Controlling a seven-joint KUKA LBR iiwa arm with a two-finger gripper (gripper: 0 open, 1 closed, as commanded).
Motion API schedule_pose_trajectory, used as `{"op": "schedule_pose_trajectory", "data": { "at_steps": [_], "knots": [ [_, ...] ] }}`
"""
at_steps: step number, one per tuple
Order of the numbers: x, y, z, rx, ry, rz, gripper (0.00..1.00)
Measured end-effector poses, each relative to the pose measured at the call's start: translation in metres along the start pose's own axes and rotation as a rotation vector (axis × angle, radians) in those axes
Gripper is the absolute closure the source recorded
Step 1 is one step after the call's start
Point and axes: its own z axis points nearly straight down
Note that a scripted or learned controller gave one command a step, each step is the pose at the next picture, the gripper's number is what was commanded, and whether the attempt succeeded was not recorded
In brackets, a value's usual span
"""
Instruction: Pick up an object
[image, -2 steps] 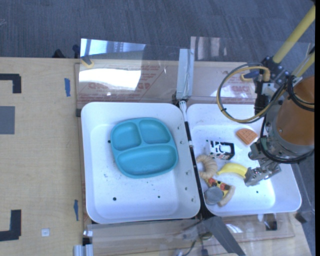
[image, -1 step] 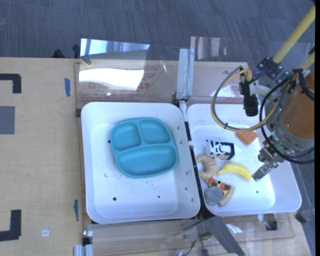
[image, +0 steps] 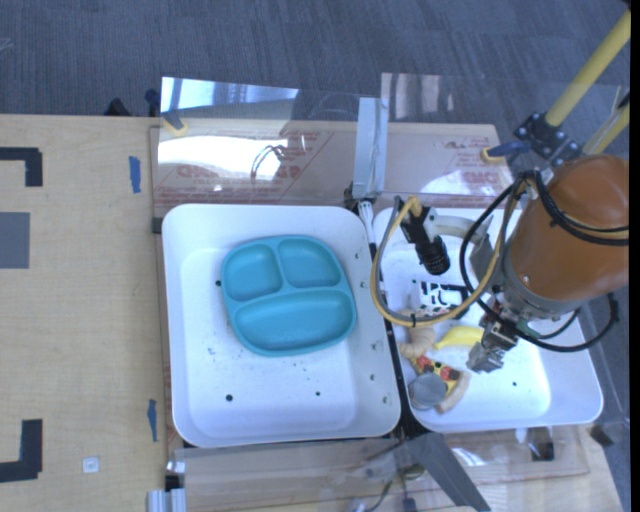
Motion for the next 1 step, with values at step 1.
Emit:
{"op": "schedule_pose_trajectory", "data": {
  "at_steps": [1],
  "knots": [
    [-0.0116,-0.0327,-0.0358,0.002,0.003,-0.379,1.0]
  ]
}}
